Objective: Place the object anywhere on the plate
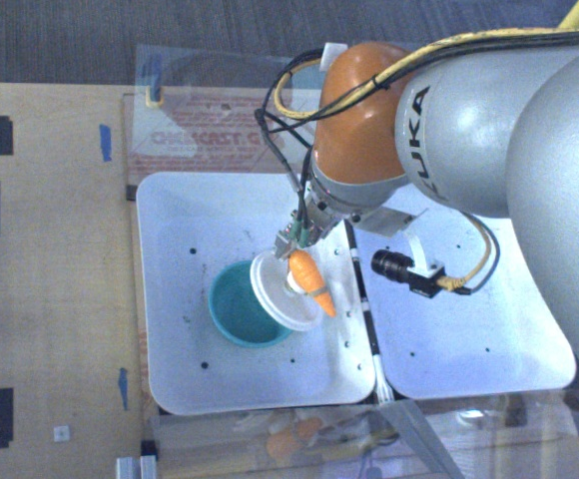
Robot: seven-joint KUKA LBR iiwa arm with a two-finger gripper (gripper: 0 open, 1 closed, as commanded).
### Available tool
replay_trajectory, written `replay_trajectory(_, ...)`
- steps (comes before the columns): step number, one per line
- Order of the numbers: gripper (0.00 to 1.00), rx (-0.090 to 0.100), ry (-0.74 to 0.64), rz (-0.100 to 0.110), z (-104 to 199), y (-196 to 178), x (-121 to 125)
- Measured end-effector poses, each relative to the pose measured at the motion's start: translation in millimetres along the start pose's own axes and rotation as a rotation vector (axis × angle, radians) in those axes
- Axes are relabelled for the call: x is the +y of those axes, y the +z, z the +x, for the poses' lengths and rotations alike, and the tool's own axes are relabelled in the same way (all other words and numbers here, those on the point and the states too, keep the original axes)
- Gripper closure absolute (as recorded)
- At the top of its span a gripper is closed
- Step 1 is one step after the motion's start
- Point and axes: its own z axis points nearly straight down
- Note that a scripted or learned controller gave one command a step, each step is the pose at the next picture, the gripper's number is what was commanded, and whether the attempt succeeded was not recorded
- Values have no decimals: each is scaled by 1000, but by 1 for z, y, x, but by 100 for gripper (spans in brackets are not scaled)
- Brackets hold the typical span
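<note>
The grey arm (489, 138) reaches over the left bin (170, 367). Inside that bin, a teal bowl (240, 312) touches a white plate (275, 292). A carrot (307, 277) lies along the plate's right rim, long axis slanting, narrow tip pointing down-right. The gripper (297, 236) hangs just above the carrot; whether it grips, I cannot tell.

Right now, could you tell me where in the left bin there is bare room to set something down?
The left bin is bare along its left wall and across its far side, beyond the teal bowl. Its near left corner is bare too. It is crowded at the middle right, where the white plate, carrot and pincer cluster by the divider.
</note>
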Motion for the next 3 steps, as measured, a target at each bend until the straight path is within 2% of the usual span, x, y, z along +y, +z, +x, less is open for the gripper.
replay_trajectory(1, 100, 2, -108, 3, 68, 9, 33)
replay_trajectory(2, 100, 1, -415, 4, 49, -50, -15)
replay_trajectory(3, 0, 0, -415, 1, 49, -51, -14)
